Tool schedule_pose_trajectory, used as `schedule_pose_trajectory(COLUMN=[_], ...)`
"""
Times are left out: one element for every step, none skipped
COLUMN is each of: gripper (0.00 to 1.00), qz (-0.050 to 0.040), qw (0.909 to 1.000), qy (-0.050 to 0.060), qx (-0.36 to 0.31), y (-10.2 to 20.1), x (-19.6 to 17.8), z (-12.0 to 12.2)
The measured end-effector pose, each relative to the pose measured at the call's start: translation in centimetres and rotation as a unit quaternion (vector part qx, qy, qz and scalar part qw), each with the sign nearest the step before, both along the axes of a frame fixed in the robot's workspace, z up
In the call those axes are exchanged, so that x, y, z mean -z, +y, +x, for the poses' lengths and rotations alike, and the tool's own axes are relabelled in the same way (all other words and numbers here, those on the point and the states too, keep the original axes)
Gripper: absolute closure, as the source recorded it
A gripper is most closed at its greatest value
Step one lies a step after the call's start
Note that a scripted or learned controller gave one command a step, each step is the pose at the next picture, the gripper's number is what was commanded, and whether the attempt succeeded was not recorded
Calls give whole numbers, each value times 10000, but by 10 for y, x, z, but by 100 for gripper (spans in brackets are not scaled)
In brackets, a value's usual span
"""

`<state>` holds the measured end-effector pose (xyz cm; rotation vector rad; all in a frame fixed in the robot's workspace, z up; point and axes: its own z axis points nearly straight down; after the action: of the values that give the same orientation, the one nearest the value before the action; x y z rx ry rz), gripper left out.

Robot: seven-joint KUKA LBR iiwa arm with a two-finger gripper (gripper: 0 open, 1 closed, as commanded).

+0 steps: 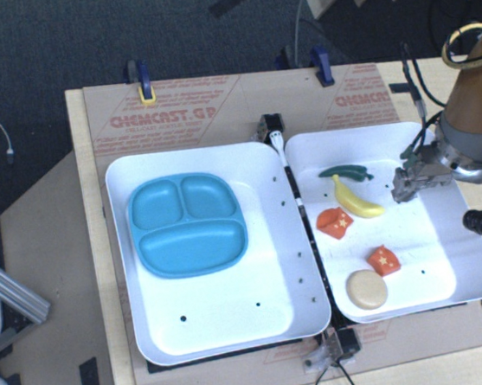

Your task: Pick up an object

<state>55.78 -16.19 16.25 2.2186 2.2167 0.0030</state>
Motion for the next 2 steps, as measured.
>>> schedule_pose_trajectory(gripper=[100, 100], qz=[-2, -3], qw=[10000, 10000], qy=[-12, -15], qx=[-10, -10], y=[-2, -3], x=[-64, -116], z=[3, 5])
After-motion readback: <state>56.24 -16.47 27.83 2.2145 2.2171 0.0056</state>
